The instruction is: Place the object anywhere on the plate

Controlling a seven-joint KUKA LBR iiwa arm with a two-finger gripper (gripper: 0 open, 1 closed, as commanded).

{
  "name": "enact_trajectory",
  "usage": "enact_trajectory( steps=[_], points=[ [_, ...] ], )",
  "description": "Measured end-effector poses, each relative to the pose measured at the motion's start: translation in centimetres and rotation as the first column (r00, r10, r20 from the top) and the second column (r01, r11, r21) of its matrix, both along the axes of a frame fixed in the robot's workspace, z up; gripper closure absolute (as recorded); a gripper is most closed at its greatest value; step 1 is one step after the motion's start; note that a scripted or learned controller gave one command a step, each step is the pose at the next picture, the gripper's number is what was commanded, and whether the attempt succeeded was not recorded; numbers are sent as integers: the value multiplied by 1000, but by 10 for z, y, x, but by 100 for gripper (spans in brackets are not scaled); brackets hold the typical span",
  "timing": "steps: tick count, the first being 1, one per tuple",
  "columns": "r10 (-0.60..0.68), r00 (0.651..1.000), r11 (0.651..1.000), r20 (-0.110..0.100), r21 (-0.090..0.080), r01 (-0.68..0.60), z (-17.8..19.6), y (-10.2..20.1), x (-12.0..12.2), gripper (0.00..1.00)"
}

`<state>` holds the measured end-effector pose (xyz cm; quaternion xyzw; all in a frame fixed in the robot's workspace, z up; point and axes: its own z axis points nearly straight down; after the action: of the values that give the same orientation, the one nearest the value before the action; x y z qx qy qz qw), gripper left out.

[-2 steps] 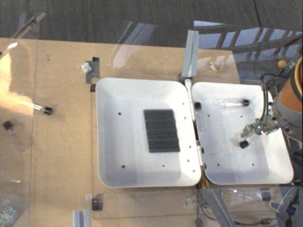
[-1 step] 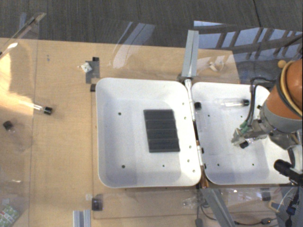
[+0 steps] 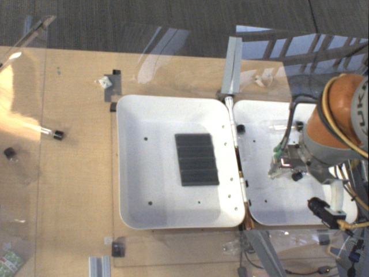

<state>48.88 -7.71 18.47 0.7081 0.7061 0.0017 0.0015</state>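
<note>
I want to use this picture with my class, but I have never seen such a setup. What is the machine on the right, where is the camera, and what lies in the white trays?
The camera looks down at a slant on a wooden bench. Two shallow white bins sit side by side. The left bin holds a dark ribbed rectangular plate. Over the right bin hangs a robot arm, grey and orange, ending in a gripper. I cannot tell whether it holds anything.

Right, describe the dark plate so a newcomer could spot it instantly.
Two shallow white bins sit side by side on the wooden bench; look in the left bin, the one away from the arm. Near its middle lies the plate, a flat dark grey rectangle crossed by ridges, the one large dark shape on that white floor.
</note>
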Motion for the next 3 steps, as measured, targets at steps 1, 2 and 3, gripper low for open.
enact_trajectory(
  steps=[1,2,3],
  points=[
    [348,937,937,2,-2,-348,18,44,0,100],
    [645,764,764,1,-3,-645,0,96,0,100],
    [533,846,846,2,-2,-533,1,158,0,100]
  ],
)
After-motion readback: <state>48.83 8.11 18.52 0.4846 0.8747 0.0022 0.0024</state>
